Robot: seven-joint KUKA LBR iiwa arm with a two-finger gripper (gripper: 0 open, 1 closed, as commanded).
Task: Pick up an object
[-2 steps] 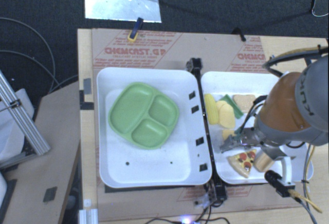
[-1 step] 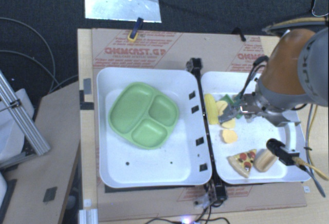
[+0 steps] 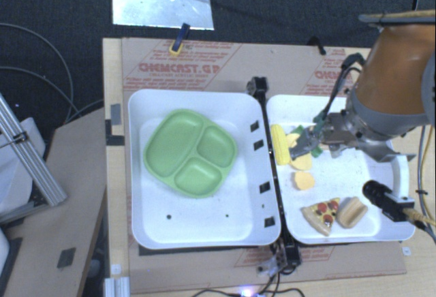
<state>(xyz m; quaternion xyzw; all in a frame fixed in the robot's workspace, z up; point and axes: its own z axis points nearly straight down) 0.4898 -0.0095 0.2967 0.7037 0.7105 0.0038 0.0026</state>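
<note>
My gripper (image 3: 304, 146) hangs over the left part of the right bin (image 3: 340, 231), its dark fingers low among the toy foods there. A yellow corn cob (image 3: 278, 144) lies just left of it, with a green-and-yellow piece (image 3: 294, 139) right beside the fingers. A yellow piece (image 3: 301, 163) rests directly under the gripper and another yellow chunk (image 3: 304, 181) lies below that. Near the bin's front are a pizza slice (image 3: 321, 214) and a bread roll (image 3: 351, 212). The fingers' gap is hidden by clutter.
The left bin (image 3: 146, 227) holds a green divided plate (image 3: 191, 152). A black clamp strip (image 3: 267, 159) runs between the bins. My arm's orange wrist (image 3: 398, 71) covers the right bin's far right side, and a black part (image 3: 385, 200) sticks out near its front right.
</note>
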